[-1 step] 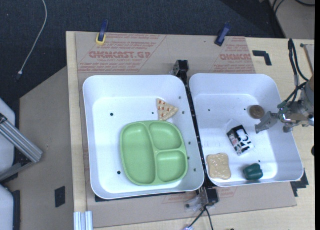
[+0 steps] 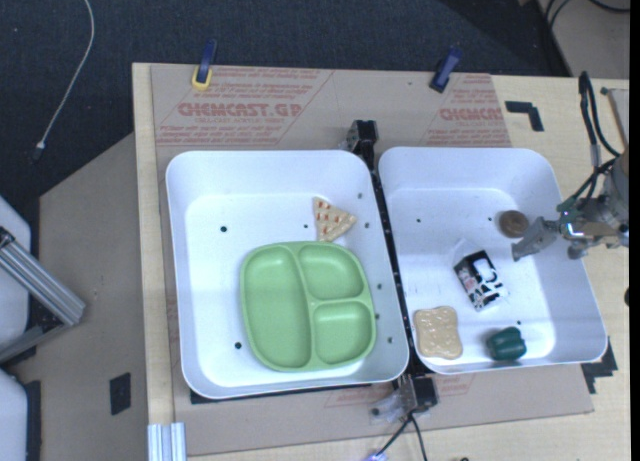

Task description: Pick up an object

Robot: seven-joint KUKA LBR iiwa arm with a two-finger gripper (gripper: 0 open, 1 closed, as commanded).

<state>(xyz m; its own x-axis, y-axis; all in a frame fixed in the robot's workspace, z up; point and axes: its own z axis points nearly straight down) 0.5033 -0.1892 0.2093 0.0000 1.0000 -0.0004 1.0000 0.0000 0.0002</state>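
Note:
My gripper hangs over the right side of the right bin, reaching in from the right edge. Just left of it lies a small brown round piece, close to the gripper's tip. Further down in the same bin rest a black-and-white packet, a tan cracker-like slab at the front left, and a green lump at the front right. Nothing shows in the gripper's grasp.
The left bin holds a green divided plate and a small pizza-slice toy behind it. A black divider clip sits between the bins. Blue clamps hold the cardboard base at the back.

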